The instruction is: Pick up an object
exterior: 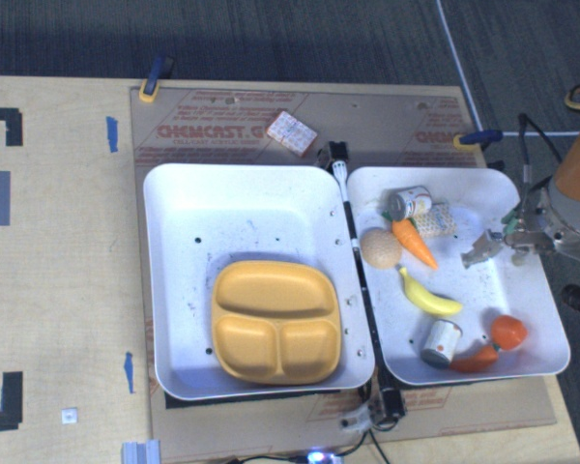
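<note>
The jaws (483,250) hang over the right bin (551,329) near its right wall; whether they are apart or together cannot be told, and nothing shows between them. In that bin lie a can (408,202) and a mesh pad (435,220) toward the far edge, a carrot (415,243) beside a tan ball (380,247), a banana (428,298) in the middle, a grey cup (439,342), a red pepper (476,359) and an orange ball (508,332) along the near edge. The left bin (174,259) holds a yellow tray (275,319) with three compartments. Beyond the bins a brown sheet (387,114) on the tabletop (58,288) reads "CHEMCAST", with a small packet (291,131) lying on it.
</note>
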